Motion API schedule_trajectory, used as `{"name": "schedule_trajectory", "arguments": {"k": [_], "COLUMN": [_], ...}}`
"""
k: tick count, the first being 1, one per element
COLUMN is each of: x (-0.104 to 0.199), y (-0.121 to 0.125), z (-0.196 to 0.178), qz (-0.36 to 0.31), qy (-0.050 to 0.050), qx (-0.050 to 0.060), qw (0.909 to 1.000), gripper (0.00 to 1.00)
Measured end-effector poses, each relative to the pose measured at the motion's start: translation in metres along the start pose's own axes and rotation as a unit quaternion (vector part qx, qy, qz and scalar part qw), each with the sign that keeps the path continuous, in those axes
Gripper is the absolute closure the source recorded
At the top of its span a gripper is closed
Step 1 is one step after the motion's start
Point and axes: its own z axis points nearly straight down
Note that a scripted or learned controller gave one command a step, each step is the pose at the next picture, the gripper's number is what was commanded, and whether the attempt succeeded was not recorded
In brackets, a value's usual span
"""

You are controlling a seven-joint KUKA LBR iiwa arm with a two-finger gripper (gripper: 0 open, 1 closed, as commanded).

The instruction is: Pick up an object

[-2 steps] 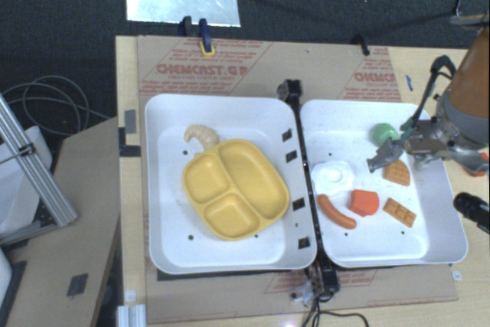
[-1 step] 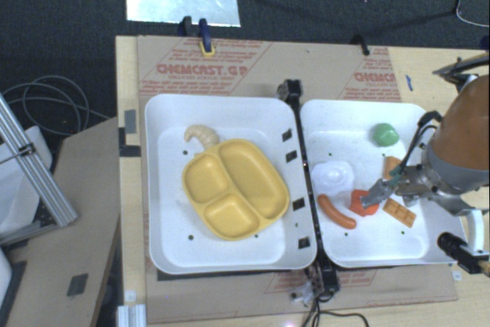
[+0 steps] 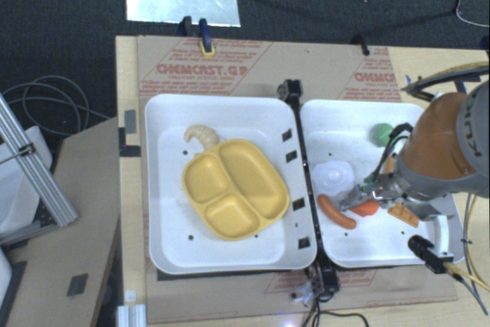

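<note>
down in the right bin (image 3: 337,253), near its front left part, my gripper (image 3: 354,200) sits low over a small cluster of things, and i judge the orange-red sausage-shaped piece (image 3: 337,212) to be the one to go for, since it lies just beside my tip, slanting toward the bin's front. a small red piece (image 3: 367,208) lies right by my tip too, touching or nearly touching the sausage's upper end; i cannot tell which. from this slant i cannot tell whether my jaws are spread or closed, and nothing shows clearly held, so i count the pick as not yet made

to do this well i would set the jaws across the sausage's narrow width, not along its length, and centre on its middle so it does not swing out when lifted. i would come straight down, close gently, then rise without dragging, because the red piece could be pinched along with it or knock it aside

just behind sits a pale translucent round thing (image 3: 334,176), close enough to be nudged. an orange block (image 3: 403,216) lies under my wrist side, and a green ball (image 3: 382,134) rests well apart toward the back of the bin

across the divider, the left bin (image 3: 164,241) holds a yellow divided tray (image 3: 233,188) with a pale curved piece (image 3: 202,135) just behind it, all well clear of my work
</note>
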Motion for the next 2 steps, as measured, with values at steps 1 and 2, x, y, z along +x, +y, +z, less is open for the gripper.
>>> {"name": "schedule_trajectory", "arguments": {"k": [1,2], "x": [-0.001,0.100], "y": [0.000,0.043], "z": [-0.014,-0.109], "qz": [0.000,-0.006], "qy": [0.000,0.000], "qx": [-0.001,-0.005], "qw": [1.0000,1.0000], "gripper": [1.00,1.00]}}
